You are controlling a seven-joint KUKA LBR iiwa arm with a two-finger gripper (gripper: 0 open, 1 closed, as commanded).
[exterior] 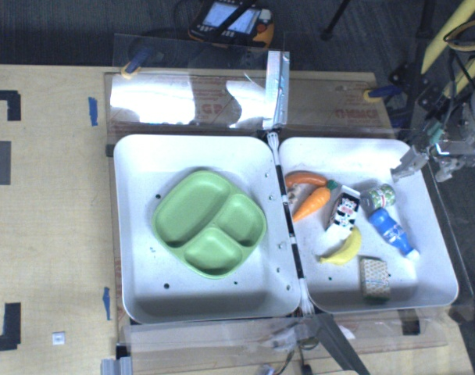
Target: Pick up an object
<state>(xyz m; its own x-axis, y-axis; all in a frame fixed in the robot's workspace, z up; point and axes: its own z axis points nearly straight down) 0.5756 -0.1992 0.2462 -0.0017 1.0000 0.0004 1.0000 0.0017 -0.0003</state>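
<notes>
Nearest us, the woven block [375, 276] sits well below our hand [413, 162], which hovers at the right bin [444, 252] rim, grip unreadable. Still approaching: we must next drop leftward onto the blue bottle [393, 230], just below-left

The gripper [416, 162] — small, blurred at the right bin's [441, 233] rim — finger state unreadable.
</notes>
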